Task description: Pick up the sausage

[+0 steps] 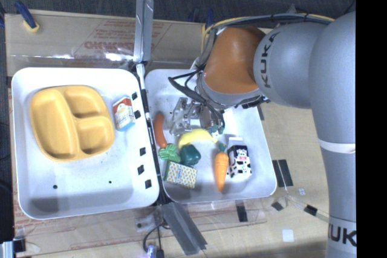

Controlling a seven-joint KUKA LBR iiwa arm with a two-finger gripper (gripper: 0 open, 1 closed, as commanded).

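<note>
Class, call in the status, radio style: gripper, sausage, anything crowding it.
Gripper over right bin, beside sausage, nothing seen held. Sausage lying at bin's left wall. Lemon and green vegetable close by.

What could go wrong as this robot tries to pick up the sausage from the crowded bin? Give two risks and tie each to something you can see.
1. The sausage lies close against the right bin's left wall, so a finger may have little room on that side.
2. The pincer sits nearer the lemon than the sausage; the lemon and the green vegetable crowd the spot, so it might grab or push the wrong item.
</note>
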